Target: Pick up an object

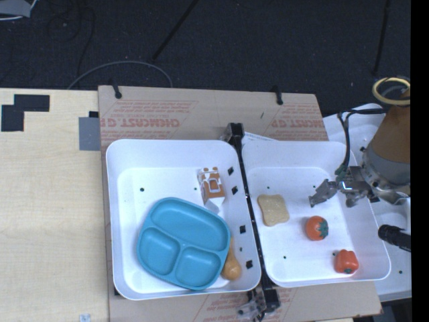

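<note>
Orange tomato (316,228) sits in the right bin (295,159), just below my gripper (326,192); I can't tell how its jaws stand. Descending off-centre, I'd nudge it rolling toward the pepper (345,261).

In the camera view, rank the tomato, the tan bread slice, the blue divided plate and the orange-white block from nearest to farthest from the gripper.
From the gripper, over the right bin:
1. Tomato, right bin, just below it.
2. Bread slice, right bin, near the divider.
3. Orange-white block, left bin, upper right part.
4. Blue divided plate, left bin, lower part.
</note>
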`<move>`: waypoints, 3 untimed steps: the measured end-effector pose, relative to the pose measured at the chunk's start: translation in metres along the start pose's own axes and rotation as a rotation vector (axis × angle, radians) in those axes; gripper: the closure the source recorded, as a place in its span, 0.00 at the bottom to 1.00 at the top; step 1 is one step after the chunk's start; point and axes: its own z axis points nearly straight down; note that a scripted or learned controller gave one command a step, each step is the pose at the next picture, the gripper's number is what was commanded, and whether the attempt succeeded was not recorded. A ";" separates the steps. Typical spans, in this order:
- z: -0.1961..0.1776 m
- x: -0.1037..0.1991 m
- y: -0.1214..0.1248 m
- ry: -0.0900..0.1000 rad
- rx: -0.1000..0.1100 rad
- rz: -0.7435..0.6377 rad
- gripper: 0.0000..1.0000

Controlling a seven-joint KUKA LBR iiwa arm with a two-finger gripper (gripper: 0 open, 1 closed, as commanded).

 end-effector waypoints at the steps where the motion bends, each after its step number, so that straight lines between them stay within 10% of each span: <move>1: 0.060 0.007 -0.007 0.001 0.000 0.000 0.00; 2: 0.095 0.008 -0.006 -0.001 -0.005 0.001 0.00; 3: 0.083 0.007 -0.006 -0.002 -0.006 0.004 1.00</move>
